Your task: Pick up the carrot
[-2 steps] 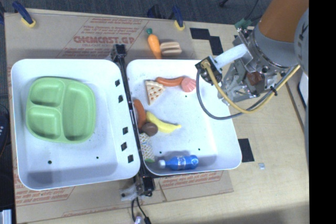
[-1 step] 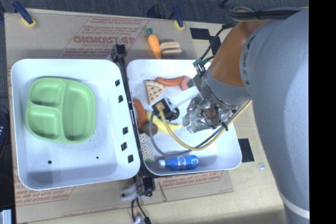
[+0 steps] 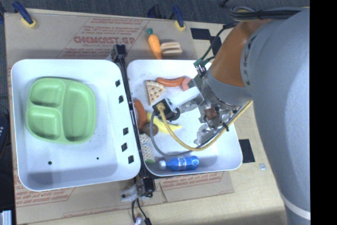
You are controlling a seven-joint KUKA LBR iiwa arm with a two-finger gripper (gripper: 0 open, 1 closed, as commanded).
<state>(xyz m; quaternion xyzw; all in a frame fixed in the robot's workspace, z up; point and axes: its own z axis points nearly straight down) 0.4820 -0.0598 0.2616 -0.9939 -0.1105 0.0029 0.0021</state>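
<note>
The carrot [image 3: 154, 45], orange with a green top, lies on the table just beyond the right bin [image 3: 231, 151], beside a sandwich-like toy [image 3: 171, 49]. It looks light, stiff, smooth plastic; grip across its thicker middle. The tool [image 3: 206, 131] hovers inside the bin, well apart.

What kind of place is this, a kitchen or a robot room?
Probably a robot test lab, not a kitchen. A grey robot arm reaches over two white bins clamped to a bench. The food looks like toys: a carrot outside the bins, and a green divided plate.
</note>
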